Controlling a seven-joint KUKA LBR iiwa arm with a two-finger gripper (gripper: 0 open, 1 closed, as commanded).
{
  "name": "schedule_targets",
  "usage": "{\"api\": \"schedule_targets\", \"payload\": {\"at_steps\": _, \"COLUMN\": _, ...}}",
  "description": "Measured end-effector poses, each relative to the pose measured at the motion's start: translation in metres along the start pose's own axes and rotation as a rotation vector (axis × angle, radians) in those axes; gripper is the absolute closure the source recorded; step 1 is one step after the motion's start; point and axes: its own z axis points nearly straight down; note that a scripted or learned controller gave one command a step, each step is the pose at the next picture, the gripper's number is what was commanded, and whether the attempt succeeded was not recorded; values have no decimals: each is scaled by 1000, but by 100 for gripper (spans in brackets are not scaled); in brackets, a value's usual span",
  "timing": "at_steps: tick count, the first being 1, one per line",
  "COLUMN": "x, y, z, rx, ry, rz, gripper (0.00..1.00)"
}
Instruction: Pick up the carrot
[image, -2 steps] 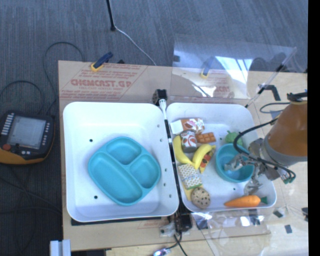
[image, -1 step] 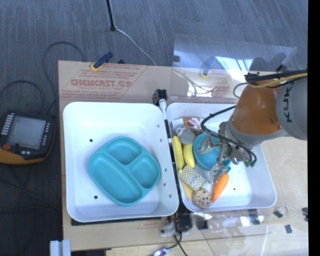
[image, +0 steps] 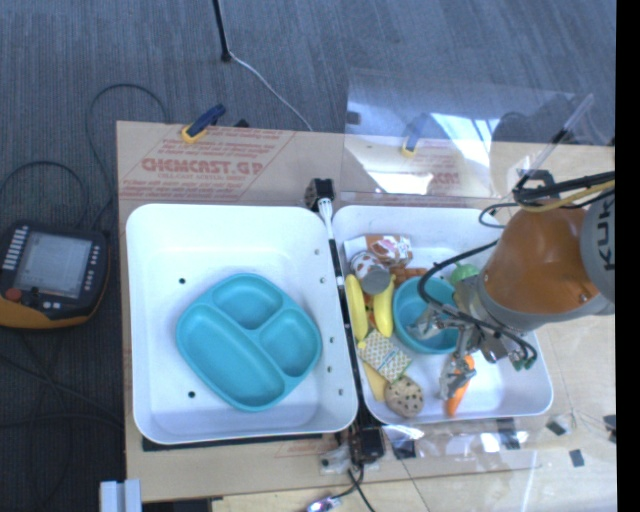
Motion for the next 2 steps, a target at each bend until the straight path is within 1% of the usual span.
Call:
{"api": "schedule_targets", "payload": {"at_steps": 1, "x": 6, "y": -4, "z": 0, "rx": -1, "ry": 0, "rz": 223, "gripper": 0}}
{"api": "schedule_targets", "payload": {"at_steps": 2, "x": -32, "y": 45, "z": -29, "rx": -1, "ry": 25, "rz": 798, "gripper": 0}}
